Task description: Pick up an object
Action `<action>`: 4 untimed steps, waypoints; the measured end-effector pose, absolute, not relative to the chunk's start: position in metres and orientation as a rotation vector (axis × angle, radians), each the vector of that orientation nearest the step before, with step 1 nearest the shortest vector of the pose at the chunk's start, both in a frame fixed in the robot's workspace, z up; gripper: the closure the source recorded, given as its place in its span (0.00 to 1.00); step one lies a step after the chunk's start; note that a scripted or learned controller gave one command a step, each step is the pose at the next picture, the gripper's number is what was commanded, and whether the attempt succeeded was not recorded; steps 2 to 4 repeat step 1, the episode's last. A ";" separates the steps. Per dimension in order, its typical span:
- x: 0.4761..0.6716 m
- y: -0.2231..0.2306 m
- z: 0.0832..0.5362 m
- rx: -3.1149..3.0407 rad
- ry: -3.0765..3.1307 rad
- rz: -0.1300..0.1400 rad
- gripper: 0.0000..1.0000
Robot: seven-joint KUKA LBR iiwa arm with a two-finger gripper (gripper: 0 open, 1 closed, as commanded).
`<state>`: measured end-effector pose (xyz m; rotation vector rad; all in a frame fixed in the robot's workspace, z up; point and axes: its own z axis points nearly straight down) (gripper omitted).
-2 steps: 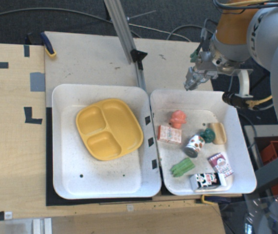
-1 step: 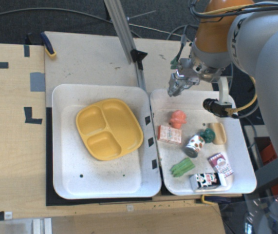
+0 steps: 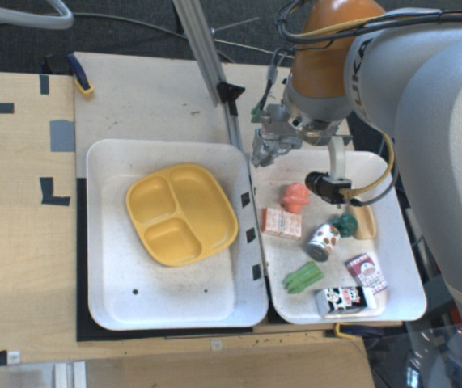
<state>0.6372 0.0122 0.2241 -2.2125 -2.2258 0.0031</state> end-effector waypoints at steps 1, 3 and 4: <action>0.624 0.067 0.216 -2.211 -2.227 0.003 1.00; 0.624 0.067 0.216 -2.211 -2.227 0.003 1.00; 0.624 0.067 0.216 -2.211 -2.227 0.003 1.00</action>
